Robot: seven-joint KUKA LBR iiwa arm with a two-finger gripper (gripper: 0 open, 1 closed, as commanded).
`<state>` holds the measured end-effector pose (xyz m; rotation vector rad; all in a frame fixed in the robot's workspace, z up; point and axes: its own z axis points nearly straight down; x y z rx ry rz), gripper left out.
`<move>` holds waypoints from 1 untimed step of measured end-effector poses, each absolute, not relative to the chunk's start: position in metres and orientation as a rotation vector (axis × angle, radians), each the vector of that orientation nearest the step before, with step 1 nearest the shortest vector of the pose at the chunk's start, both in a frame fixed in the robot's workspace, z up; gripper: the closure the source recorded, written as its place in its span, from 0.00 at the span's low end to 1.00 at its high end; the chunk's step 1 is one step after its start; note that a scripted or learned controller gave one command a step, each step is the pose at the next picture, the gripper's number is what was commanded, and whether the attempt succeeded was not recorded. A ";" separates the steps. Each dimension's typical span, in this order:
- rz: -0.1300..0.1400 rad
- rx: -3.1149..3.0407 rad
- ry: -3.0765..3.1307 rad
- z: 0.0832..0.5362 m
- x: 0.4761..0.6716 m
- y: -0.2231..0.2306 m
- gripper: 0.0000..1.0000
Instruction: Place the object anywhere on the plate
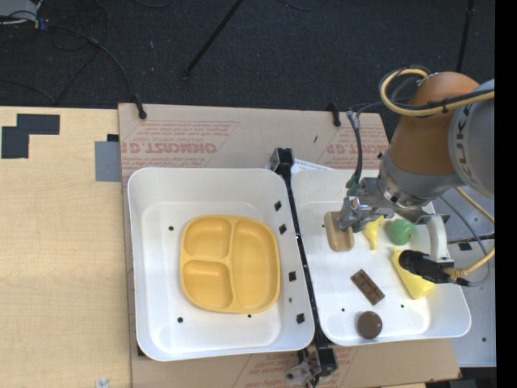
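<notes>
While the arm (436,136) hangs over the right bin (339,322), we see the yellow divided plate (230,263) far left of the claw (353,215), whose opening we cannot tell; a tan block (338,233) lies just below it.

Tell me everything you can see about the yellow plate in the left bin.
The yellow plate lies flat on the floor of the left bin, roughly at its middle and slightly turned. It looks like smooth plastic, a rounded rectangle with a raised rim. Low ridges split it into three compartments: two smaller ones on the left side and a long one on the right. All three compartments hold nothing. Nothing touches it except the bin beneath.
</notes>
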<state>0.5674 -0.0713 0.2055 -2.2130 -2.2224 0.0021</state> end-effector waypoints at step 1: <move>0.004 -2.212 -2.222 0.202 0.557 -0.024 1.00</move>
